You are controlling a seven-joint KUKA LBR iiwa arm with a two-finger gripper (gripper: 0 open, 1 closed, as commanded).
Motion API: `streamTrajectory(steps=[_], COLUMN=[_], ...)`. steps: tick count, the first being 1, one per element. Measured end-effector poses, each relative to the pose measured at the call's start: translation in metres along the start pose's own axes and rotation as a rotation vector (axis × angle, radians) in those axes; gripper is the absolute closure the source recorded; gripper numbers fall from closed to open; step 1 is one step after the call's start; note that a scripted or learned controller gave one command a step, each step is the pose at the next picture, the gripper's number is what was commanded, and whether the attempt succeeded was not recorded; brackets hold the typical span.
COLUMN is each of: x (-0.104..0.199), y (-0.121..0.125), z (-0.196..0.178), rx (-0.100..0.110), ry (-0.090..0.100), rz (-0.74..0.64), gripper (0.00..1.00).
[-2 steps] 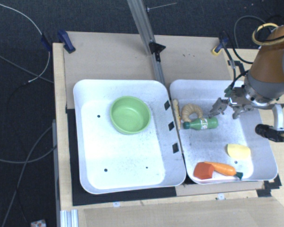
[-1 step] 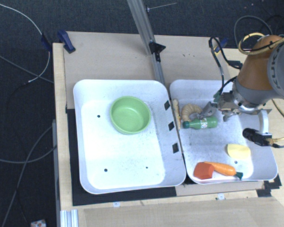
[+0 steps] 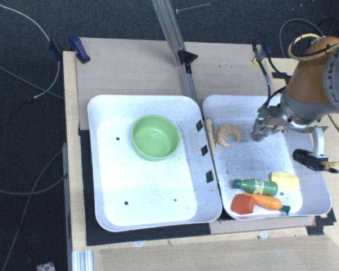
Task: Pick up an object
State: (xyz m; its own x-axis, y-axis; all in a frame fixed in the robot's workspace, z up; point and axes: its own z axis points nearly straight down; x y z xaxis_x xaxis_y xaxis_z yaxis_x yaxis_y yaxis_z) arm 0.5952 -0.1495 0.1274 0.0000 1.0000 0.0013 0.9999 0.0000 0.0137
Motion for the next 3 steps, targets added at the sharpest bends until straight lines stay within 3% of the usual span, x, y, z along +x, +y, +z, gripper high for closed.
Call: streamTrajectory(steps=[2,3], x=[-0.006,-0.006], y=[0.006,0.008], z=[-0.115,-0.15], rx=[0.002,0.004], ry=[-0.002,-0.002], rz=[-0.001,-0.002], gripper=[1.0,1.0])
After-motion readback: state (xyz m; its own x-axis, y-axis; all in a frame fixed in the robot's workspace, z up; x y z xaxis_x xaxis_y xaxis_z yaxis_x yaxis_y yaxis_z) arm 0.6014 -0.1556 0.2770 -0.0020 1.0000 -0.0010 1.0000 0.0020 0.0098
